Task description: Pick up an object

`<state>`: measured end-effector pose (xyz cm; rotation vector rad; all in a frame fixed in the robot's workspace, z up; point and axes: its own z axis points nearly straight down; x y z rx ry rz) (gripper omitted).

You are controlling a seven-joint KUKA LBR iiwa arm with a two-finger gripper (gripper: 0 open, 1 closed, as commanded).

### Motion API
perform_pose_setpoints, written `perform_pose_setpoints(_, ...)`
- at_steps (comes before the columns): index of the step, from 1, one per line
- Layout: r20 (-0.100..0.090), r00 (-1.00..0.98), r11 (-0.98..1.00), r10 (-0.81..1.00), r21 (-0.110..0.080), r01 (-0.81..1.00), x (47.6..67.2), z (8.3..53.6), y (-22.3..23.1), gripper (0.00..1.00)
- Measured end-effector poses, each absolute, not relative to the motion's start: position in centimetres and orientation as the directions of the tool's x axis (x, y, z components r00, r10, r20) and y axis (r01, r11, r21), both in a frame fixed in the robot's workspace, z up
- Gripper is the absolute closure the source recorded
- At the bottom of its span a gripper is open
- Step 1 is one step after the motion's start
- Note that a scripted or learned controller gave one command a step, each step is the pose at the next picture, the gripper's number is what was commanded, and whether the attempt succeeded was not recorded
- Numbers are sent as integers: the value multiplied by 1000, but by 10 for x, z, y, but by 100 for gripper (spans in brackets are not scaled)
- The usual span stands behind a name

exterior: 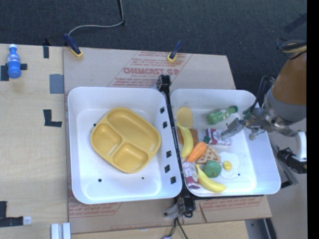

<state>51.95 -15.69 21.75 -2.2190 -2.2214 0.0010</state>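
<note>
The right bin (264, 171) holds a heap of toy food: a green bottle (222, 115), a yellow round piece (184, 117), a banana (187, 141), a carrot (198, 152), a green ball-shaped fruit (213, 169), a fried egg (229, 166), a second banana (211, 182) and a red-and-white packet (217, 136). My gripper (242, 131) hangs over the right part of this bin, just right of the packet and below the bottle. It is open, with nothing between its fingers (231, 129).
The left bin (79, 133) holds a yellow divided plate (125, 139). A black divider clip row (168, 133) runs between the bins. A small blue bottle (13, 61) stands on the bench at far left. Yellow clamps (74, 46) grip the cardboard's back edge.
</note>
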Motion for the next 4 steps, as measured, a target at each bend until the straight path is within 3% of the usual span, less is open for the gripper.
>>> perform_pose_setpoints(1,-5,-1,1,1000,13,1000,562,90,-147,0)
perform_pose_setpoints(2,-4,-1,1,1000,18,1000,564,102,-146,100)
perform_pose_setpoints(3,-5,-1,2,1000,19,1000,564,102,-146,0)
perform_pose_setpoints(4,6,7,-7,1000,-37,999,662,82,-107,0)
